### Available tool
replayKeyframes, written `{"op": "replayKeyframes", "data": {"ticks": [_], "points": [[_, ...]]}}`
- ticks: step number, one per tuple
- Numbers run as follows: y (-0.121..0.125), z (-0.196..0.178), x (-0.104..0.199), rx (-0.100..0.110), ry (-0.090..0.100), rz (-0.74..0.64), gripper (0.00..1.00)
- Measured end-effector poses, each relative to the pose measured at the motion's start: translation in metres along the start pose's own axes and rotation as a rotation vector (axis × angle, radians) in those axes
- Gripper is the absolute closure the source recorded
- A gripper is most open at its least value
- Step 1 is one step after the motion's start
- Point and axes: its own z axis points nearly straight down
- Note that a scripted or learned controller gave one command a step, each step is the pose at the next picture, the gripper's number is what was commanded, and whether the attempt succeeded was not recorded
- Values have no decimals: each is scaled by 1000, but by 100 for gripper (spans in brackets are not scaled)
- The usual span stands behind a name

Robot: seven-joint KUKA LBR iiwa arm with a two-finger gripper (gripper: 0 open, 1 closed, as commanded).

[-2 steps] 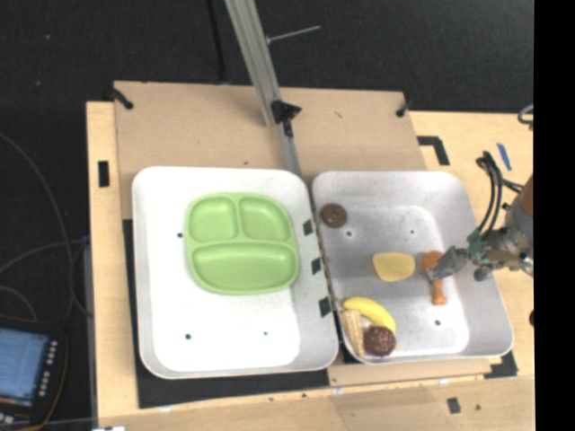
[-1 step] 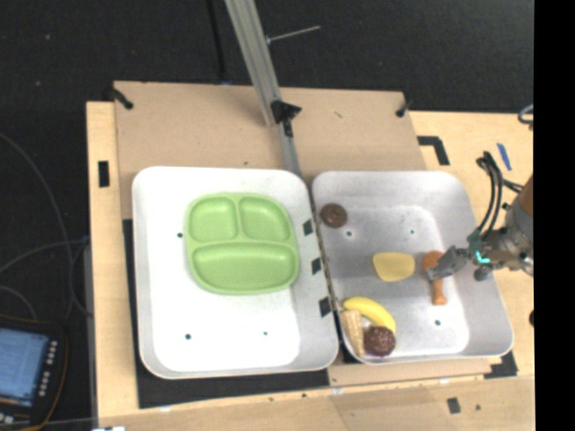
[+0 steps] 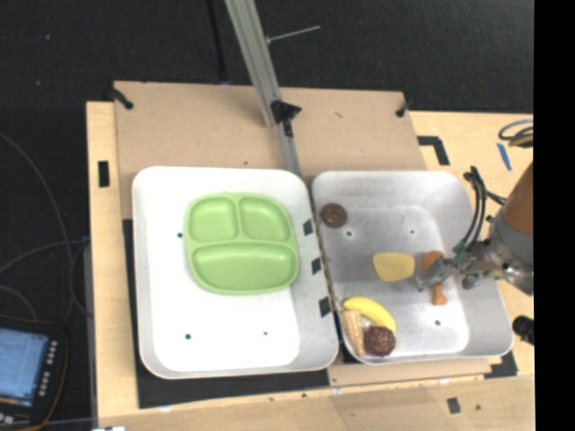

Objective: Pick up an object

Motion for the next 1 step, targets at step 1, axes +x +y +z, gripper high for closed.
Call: {"op": "replayKeyframes", "data": {"ticks": [1], "points": [[0, 52, -1, -2, 0, 0, 0]]}}
